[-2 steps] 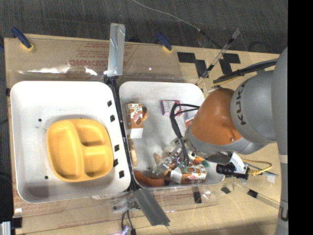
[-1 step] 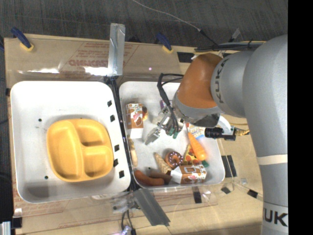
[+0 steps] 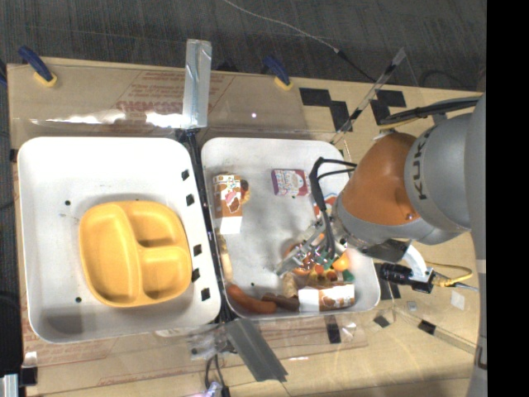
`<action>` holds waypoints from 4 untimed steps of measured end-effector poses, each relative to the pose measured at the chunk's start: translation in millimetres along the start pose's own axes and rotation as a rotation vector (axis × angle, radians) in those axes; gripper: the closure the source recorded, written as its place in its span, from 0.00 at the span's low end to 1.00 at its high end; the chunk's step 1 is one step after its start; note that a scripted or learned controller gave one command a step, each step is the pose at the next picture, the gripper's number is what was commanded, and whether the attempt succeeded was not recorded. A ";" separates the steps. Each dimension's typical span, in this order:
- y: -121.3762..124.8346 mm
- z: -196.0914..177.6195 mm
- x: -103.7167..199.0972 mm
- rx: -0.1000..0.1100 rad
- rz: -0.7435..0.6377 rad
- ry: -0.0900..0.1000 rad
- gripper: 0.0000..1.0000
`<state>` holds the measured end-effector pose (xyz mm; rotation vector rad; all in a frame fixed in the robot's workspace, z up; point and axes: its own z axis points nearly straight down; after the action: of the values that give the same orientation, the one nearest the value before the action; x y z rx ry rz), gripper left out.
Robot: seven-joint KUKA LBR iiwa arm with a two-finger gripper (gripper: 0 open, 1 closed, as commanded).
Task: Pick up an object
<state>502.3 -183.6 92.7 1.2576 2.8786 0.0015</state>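
The counter [image 3: 99, 81] carries two white bins side by side; the left bin [image 3: 50, 164] holds a yellow divided tray [image 3: 132, 251], which lies flat near its middle; the right bin [image 3: 256, 222] holds the smaller things. The grey arm [image 3: 446, 180] with its orange band reaches in from the right and bends down over the right bin's lower right part; the gripper [image 3: 310, 251] sits low among a cluster of small colourful items [image 3: 326, 263], and whether it is wide, narrow or holding anything cannot be told, as the arm and clutter hide it. A white and orange box [image 3: 326, 298] lies along the bin's lower edge, just below the gripper; a brown sausage-like thing [image 3: 252, 303] lies to its left; a brown and white packet [image 3: 230, 197] lies near the bin's left wall; a small purple packet [image 3: 288, 181] lies near the top, well apart from the gripper.
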 end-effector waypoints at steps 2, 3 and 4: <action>98.4 -74.7 8.0 -0.002 0.114 -0.003 0.00; 16.9 1.7 53.8 0.003 0.103 0.003 0.00; 17.4 -7.4 54.2 0.004 0.099 0.005 1.00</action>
<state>478.2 -131.9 100.2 1.4009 2.8189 -0.0004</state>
